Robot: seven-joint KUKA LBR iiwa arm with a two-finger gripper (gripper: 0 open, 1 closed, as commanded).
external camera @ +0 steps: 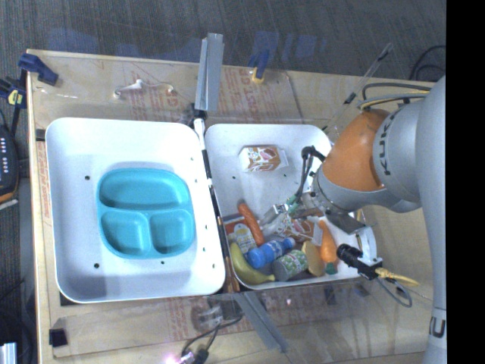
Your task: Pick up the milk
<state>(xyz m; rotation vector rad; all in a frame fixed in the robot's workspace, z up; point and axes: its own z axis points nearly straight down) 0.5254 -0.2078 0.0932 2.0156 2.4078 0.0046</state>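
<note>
1. Wooden bench (114, 78), slanted in view, bearing two shallow white bins side by side; far edges cut off by the frame at the bottom.
2. Grey arm (424, 158) with orange band (356, 154), reaching in from the right, covering the right bin's right wall and part of its contents.
3. Left bin (64, 203), holding a blue three-compartment tray (145, 209) near its middle.
4. Right bin (227, 146), crowded along its near side, fairly bare toward the far side.
5. Milk (262, 158), a small carton with a red-and-white print, lying alone in the far part of the right bin, well apart from the clutter and apart from the arm.
6. Gripper (299, 203), low over the clutter in the right bin, tangled visually with shiny wrapping; impossible to tell whether spread or closed.
7. Clutter at the near side: banana (246, 268), blue bottle (267, 253), green can (292, 264), an orange sausage-like piece (251, 221), a carrot (327, 249); several overlapping, labels too small to read.
8. Blue clamps (38, 68) at the bench's far edge.
</note>
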